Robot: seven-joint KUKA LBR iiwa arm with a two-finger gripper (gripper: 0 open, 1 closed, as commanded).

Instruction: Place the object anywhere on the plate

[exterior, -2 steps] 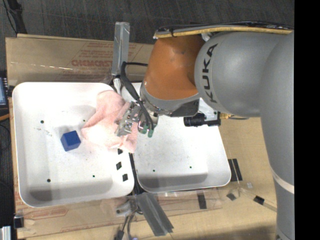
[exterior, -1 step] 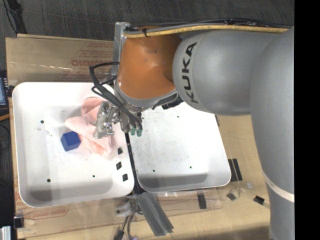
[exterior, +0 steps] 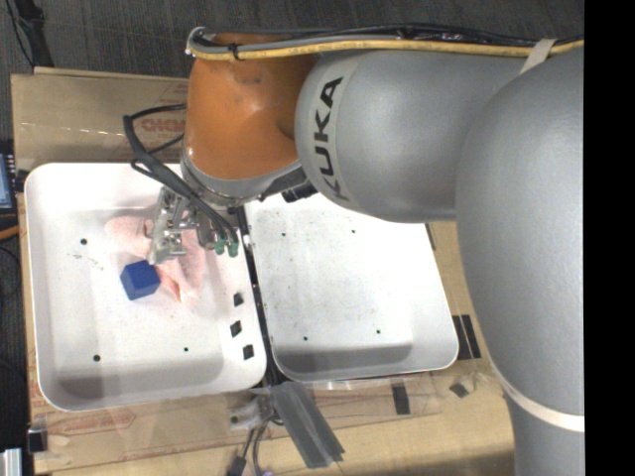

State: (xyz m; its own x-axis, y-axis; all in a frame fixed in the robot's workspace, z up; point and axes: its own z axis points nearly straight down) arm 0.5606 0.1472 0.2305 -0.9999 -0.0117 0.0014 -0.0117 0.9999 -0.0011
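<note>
The grey arm (exterior: 446,117) reaches in from the right and fills the upper part of the view, its orange band (exterior: 238,107) sitting just above the wrist. Below the band the gripper (exterior: 174,238) hangs over the left bin (exterior: 60,365), near that bin's upper middle. The metal parts of the gripper are small and crowded with cables (exterior: 149,152) — whether the fingers are open or closed cannot be told, and nothing can be seen held between them.

A blue block (exterior: 140,280) lies on the floor of the left bin, just below and to the left of the gripper. It rests against a pale pink plate (exterior: 189,281), which is faint against the white of the bin and partly covered by the gripper; whether the block sits on the plate's edge or only beside it cannot be told. The pink shape stretches from the bin's upper left, under the gripper, down to the right of the block.

The right bin (exterior: 347,296) stands just beside the left one, their rims touching along the middle. Both bins rest on the tabletop (exterior: 79,107), which is brown cardboard — strips of grey tape (exterior: 308,424) lie on it near the lower edge.
</note>
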